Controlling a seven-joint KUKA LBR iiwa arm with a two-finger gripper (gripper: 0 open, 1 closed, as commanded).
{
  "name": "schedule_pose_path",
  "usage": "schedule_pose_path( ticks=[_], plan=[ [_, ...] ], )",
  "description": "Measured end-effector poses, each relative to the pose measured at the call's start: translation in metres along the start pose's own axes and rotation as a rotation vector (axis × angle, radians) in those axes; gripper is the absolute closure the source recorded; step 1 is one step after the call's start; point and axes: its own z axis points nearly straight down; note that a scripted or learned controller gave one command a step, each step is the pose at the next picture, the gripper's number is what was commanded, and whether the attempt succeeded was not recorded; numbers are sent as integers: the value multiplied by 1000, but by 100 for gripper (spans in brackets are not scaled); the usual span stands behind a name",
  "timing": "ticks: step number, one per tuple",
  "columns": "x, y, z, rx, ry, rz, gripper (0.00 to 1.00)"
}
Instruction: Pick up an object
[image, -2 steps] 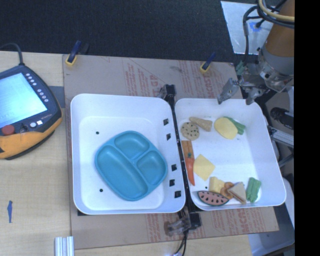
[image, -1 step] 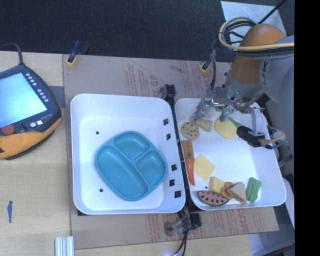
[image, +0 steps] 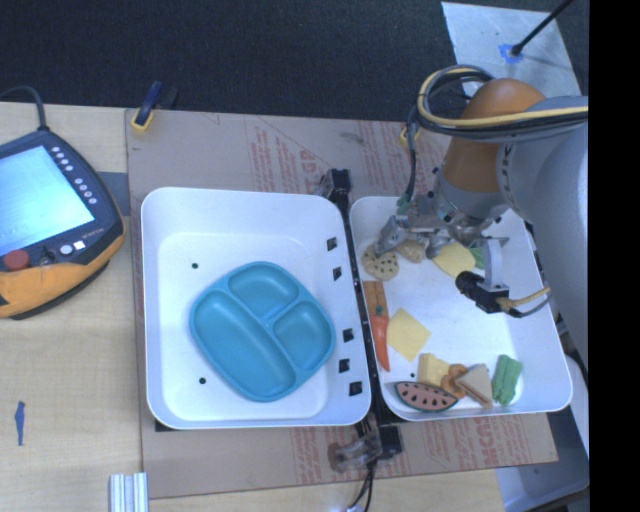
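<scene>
At the far left edge of the bench (image: 70, 400) lies a handheld control pendant (image: 45, 225) with a lit screen and an orange underside. Right of it sits the left white bin (image: 165, 225), holding a blue divided plate (image: 262, 330) turned at a slant. The right white bin (image: 545, 385) stands just beside it. Along that bin's left wall lies a carrot (image: 378, 325); a yellow cheese slice (image: 407, 333) lies just right of it. At the near wall sit a watermelon slice (image: 425, 396), a sandwich piece (image: 470, 381) and a green vegetable (image: 507, 378). At the far left of this bin lies a cookie (image: 381, 264), with the claw (image: 400, 238) low just above and beside it; whether its fingers are apart or together cannot be told. A yellow piece (image: 453, 259) lies right of the claw, under the grey arm (image: 545, 170).
</scene>
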Motion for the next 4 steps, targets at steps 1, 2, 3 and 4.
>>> schedule_pose_path(
  ticks=[1,2,3,4],
  plan=[
    [-8,-2,0,-9,2,0,0],
    [-2,-24,0,-14,-2,3,0],
    [-2,8,1,-11,1,-1,0],
    [-2,7,-11,-8,2,-3,100]
  ],
)
